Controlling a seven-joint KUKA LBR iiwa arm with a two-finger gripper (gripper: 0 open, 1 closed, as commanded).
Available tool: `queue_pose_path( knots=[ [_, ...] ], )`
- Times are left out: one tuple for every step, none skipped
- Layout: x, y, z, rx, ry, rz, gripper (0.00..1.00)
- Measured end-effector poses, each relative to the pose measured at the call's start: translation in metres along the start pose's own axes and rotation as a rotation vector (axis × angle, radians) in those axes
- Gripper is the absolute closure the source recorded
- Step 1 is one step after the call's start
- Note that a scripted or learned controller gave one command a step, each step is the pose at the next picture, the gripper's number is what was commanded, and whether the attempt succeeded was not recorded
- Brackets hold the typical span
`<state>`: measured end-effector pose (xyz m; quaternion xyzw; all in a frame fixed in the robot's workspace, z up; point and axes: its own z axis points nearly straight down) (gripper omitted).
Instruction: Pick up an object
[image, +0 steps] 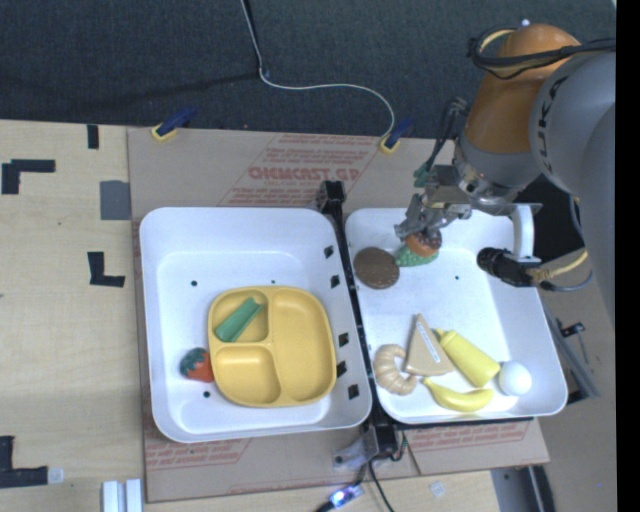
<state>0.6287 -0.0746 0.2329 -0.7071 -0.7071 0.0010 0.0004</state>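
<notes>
The arm (545, 100) is reaching in from three o'clock, its orange band sitting high at about one o'clock, and the wrist is angling down and leftward over the far end of the right bin (535, 330). The tool (420, 232) is hanging right at a small green and orange toy (419, 250) near that bin's twelve o'clock edge; I cannot tell whether it is gripping the toy or how wide it is standing. Just toward nine o'clock of the toy, a brown disc (377, 268) is lying flat. Down at six o'clock in the same bin, a croissant (391, 367), a tan wedge (426, 350), a yellow bottle (468, 357), a banana (459, 398) and a white ball (515, 379) are crowding together. In the left bin (175, 260), a yellow divided plate (290, 350) is carrying a green piece (238, 320).
</notes>
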Motion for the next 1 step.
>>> queue_pose_path(
  knots=[
    [-0.0035,0.0023,-0.0008,-0.001,-0.001,0.0,1.0]
  ],
)
